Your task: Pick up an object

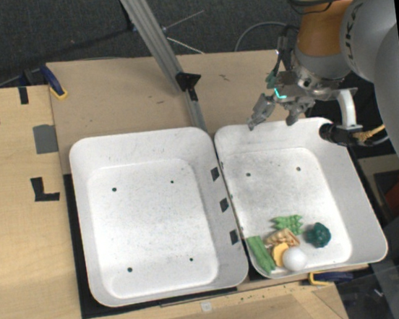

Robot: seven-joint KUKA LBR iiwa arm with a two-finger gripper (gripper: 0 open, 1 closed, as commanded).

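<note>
Well, nothing's picked yet: the grey two-finger gripper (275,116) hangs spread and empty above the right white bin's (347,172) far rim, apparently well apart from the small white ball (295,258).

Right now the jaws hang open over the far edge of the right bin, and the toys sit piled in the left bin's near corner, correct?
Not quite: the camera view shows the toys piled in the right bin, in its near corner. The gripper does hang over that bin's far edge, jaws open.

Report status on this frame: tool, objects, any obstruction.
Tool open, holding nothing, over the right bin's far rim. Objects clustered at its near edge: white ball, dark green piece, green toys. Nothing between tool and cluster.
</note>
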